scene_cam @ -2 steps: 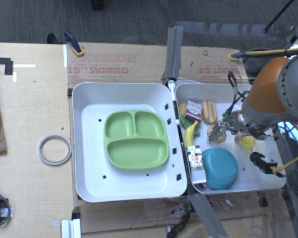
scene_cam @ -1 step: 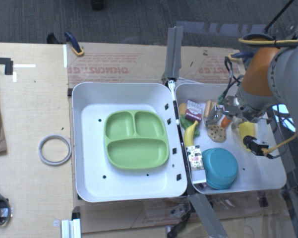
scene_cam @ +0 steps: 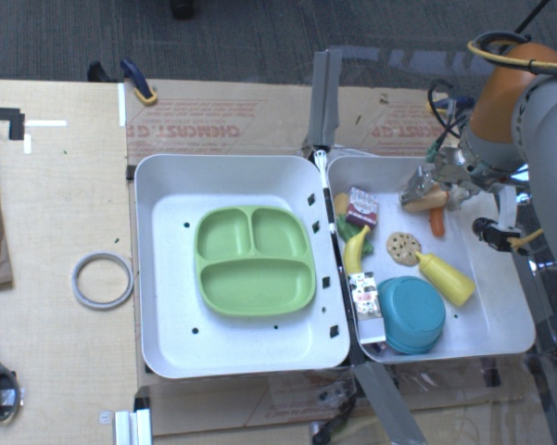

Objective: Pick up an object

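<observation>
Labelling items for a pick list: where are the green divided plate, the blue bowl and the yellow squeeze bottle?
Green divided plate (scene_cam: 256, 260), camera view, central ridge.
Blue bowl (scene_cam: 412, 314), camera view, its middle.
Yellow squeeze bottle (scene_cam: 448, 279), camera view, its body.

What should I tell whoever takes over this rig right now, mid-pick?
End effector: low over the far part of the right bin, on a tan item; finger state unreadable, so no confirmed hold.
Right bin items: orange carrot beside the end effector, cookie, yellow bottle, blue bowl, banana, purple packet.
Left bin: green divided plate.
Done: arm is at the pile.
Left: confirm a grasp, lift an object.
</observation>
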You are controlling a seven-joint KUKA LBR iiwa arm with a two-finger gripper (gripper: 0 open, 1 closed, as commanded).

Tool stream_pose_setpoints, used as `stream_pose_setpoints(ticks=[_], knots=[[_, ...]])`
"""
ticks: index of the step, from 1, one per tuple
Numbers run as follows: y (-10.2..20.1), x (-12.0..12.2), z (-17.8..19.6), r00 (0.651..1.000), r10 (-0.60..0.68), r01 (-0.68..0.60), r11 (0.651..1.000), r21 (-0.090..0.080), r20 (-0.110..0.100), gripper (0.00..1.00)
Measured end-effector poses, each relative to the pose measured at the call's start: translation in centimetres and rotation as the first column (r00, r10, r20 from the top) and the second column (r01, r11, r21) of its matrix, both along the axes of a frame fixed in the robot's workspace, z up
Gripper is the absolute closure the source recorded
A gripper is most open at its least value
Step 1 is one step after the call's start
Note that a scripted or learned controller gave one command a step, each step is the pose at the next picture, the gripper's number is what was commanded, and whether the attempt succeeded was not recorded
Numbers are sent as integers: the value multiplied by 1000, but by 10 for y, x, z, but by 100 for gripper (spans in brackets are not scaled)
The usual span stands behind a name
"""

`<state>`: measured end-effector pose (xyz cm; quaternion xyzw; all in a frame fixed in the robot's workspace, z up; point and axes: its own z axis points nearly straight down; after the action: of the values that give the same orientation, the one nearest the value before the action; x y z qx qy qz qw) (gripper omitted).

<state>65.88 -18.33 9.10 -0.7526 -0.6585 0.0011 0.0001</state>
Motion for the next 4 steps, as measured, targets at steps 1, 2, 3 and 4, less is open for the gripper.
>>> stream_pose_setpoints(ticks=[1, 2, 3, 4], knots=[[-1, 7, 20, 1000, 4, -4, 1000, -7, 21, 100], [-29, -20, 29, 981, 193, -193, 981, 1, -1, 100], [-29, -20, 37, 981, 195, -195, 981, 0, -1, 100], [-39, 0, 43, 994, -110, 110, 994, 0, 0, 100]])
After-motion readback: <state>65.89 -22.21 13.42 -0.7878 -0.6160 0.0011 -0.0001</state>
